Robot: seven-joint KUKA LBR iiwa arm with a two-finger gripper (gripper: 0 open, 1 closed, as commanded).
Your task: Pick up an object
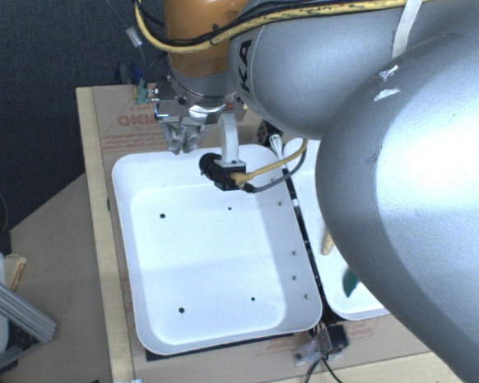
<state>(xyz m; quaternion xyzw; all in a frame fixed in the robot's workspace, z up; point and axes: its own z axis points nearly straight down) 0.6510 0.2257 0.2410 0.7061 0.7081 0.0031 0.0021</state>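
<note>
dark carpet surrounds a wooden bench (103,238) carrying two white bins. over the far rim of the left bin (212,263) hangs the gripper (207,144), and i can't tell whether its fingers are apart or together; nothing shows between them. well right of it, the huge grey arm (400,132) hides most of the right bin (347,302), where a tan sliver (327,243) and a green scrap (350,283) peek out, too covered to identify.

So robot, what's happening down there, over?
Two-finger gripper over far rim of left shallow white bin. Nothing seen in its grasp. Grey arm covers most of right white bin; a dark green bit peeks out there.
</note>
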